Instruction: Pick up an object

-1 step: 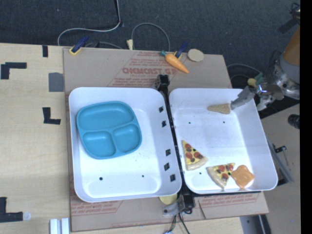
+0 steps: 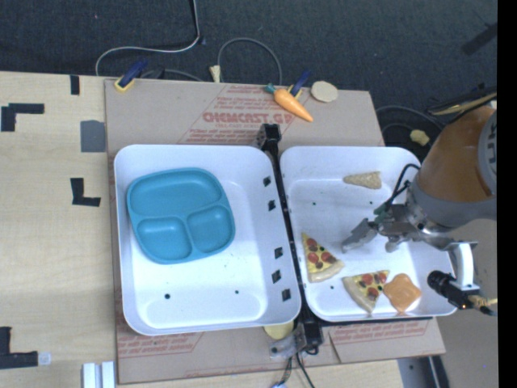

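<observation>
— What did the right bin (image 2: 323, 162) hold?

— Toy food. A pizza slice (image 2: 319, 258) with red toppings lay by the divider, a second pizza slice (image 2: 365, 287) near the front wall touching an orange bread piece (image 2: 403, 293), and a tan wedge (image 2: 363, 180) sat toward the back.

— And the gripper (image 2: 361, 234)?

— Low in the bin, just right of the first slice, nothing between its fingers. I could not tell how wide they stood.

— Elsewhere?

— A blue divided plate (image 2: 180, 214) lay in the left bin (image 2: 145, 305); a toy carrot (image 2: 292, 104) lay on the cardboard (image 2: 202, 111) behind.
</observation>
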`<state>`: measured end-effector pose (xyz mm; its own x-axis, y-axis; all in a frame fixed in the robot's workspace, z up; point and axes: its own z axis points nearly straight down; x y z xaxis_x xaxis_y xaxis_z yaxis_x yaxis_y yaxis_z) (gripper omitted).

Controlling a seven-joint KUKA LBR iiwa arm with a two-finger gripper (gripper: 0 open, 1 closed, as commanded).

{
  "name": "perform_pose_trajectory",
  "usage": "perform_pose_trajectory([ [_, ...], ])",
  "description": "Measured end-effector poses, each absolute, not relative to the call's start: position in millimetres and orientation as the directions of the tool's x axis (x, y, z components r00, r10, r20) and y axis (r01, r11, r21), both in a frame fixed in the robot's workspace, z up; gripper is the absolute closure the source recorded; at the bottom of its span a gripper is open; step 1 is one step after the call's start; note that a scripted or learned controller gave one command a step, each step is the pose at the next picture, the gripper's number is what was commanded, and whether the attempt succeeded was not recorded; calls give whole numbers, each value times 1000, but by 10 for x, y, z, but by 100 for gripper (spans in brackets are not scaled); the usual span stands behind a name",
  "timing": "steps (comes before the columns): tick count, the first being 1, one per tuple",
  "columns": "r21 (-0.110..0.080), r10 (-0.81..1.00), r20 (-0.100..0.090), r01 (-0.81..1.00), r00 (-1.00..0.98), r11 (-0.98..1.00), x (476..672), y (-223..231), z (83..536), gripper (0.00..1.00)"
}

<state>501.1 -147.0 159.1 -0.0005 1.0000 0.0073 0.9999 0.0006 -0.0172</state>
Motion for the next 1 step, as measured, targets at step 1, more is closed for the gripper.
perform_pose_trajectory([
  [1, -1, 1000, 4, 1000, -10, 10, 4938, -639, 1849, 0],
])
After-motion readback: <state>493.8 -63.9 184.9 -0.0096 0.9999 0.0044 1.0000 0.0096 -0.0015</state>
